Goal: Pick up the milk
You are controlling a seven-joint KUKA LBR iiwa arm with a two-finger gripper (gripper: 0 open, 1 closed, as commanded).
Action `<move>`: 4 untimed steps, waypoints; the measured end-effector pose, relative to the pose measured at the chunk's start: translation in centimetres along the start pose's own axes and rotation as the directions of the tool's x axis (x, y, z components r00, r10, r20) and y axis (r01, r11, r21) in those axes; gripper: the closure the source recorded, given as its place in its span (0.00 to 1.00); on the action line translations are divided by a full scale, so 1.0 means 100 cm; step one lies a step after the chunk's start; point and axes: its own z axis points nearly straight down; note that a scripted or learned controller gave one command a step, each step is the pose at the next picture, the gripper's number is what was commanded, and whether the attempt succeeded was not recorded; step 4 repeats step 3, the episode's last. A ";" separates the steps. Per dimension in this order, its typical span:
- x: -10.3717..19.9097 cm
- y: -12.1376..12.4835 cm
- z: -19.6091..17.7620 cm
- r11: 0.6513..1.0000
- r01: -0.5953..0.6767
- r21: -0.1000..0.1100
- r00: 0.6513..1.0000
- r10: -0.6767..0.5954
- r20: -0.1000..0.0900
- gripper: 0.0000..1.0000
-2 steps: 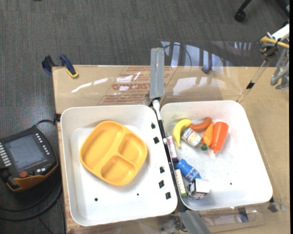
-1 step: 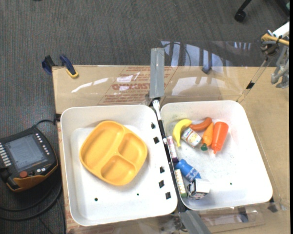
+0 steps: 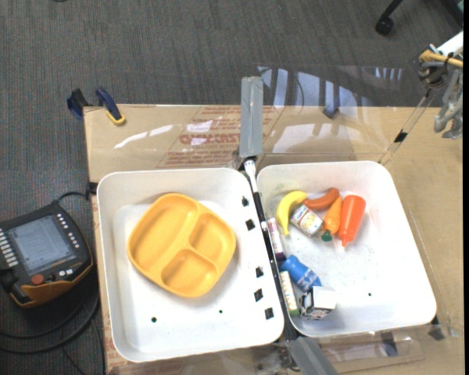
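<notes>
The milk (image 3: 318, 301) is a small white carton with dark print. It lies near the front left corner of the right bin (image 3: 399, 241), just in front of a blue bottle (image 3: 299, 272). My gripper (image 3: 449, 116) hangs at the view's far right edge, beyond the right bin's back right corner and far from the milk. It is cut off by the edge, and nothing shows in it.
In the back of the right bin lie a banana (image 3: 288, 207), a sausage (image 3: 322, 199), a small can (image 3: 306, 220), a carrot (image 3: 333, 217) and an orange bottle (image 3: 352, 217). The left bin (image 3: 125, 319) holds a yellow divided plate (image 3: 182, 244). A teach pendant (image 3: 37, 248) sits left of the bench.
</notes>
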 end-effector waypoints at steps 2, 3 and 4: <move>0.005 -0.004 -0.011 1.000 0.020 0.005 1.000 -0.020 0.013 1.00; 0.007 -0.007 -0.017 1.000 0.029 0.008 0.999 -0.029 0.020 1.00; 0.007 -0.007 -0.017 1.000 0.029 0.008 0.999 -0.029 0.020 1.00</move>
